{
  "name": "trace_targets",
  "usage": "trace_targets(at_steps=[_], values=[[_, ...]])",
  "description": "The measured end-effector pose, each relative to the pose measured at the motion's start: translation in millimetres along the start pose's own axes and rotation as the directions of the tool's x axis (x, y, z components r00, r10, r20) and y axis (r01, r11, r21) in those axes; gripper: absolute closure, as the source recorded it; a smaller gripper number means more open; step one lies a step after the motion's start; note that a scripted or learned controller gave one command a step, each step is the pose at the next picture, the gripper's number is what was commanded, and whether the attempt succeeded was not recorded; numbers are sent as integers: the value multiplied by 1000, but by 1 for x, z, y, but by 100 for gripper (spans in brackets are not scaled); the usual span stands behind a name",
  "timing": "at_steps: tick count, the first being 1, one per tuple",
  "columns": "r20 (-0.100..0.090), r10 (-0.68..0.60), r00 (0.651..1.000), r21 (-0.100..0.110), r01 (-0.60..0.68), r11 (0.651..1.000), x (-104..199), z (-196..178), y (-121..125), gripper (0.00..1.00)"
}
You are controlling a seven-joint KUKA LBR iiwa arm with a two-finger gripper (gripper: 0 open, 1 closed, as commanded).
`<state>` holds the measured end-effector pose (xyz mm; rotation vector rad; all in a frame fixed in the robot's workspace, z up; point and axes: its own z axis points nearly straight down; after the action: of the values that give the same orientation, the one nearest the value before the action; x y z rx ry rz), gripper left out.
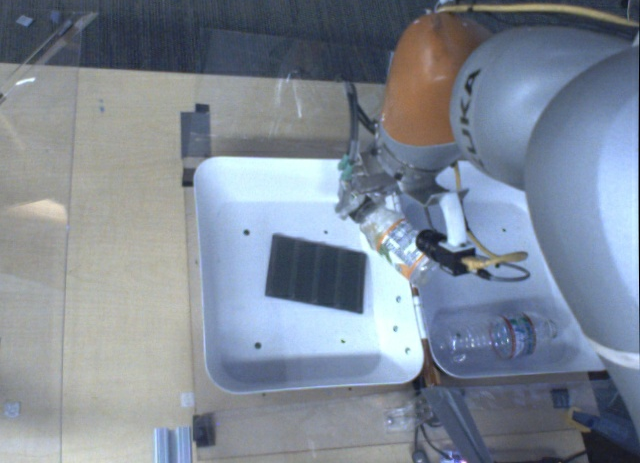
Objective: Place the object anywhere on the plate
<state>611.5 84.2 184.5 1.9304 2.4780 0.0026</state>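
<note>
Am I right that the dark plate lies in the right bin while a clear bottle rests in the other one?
Not quite: the camera view shows the dark plate in the left bin, and a clear bottle rests in the right bin.

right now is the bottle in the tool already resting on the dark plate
No, the bottle hangs in the tool above the left bin's right edge, to the right of the dark plate and apart from it.

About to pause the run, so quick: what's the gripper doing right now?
Gripper: shut on a clear plastic bottle, held over the left bin's right side.
</note>
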Motion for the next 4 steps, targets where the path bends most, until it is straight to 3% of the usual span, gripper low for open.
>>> trace_targets(at_steps=[1,2,3,4], values=[[0,-216,977,-3,216,976,52,-40,-26,100],[1,-362,932,-1,362,932,-25,0,-22,100],[5,-592,806,-5,592,806,-55,-49,-1,100],[9,-592,806,-11,592,806,-54,-61,1,100]])
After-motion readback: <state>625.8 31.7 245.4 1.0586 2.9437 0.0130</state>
